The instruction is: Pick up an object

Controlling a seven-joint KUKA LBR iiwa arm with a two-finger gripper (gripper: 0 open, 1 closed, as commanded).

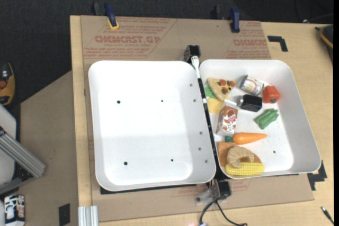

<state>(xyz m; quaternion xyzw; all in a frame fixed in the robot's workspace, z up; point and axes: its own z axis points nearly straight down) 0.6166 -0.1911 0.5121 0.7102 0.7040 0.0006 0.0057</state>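
Note:
The right bin (296,114) holds several toy foods. A pizza slice (221,86) lies at its upper left, with a small can (252,84) and a red pepper (270,93) to its right. A black block (250,102) sits below the can. A green pepper (266,118) lies near the middle right. A small printed carton (229,119) stands left of centre. An orange carrot (249,138) lies below it. A bread roll (242,155) and a yellow corn cob (245,169) rest at the bottom left corner.
The left bin (148,124) is bare white with a few dark dots. Both bins rest on a brown cardboard sheet (159,39) held by blue clamps (111,17) at the back. Dark floor surrounds the bench.

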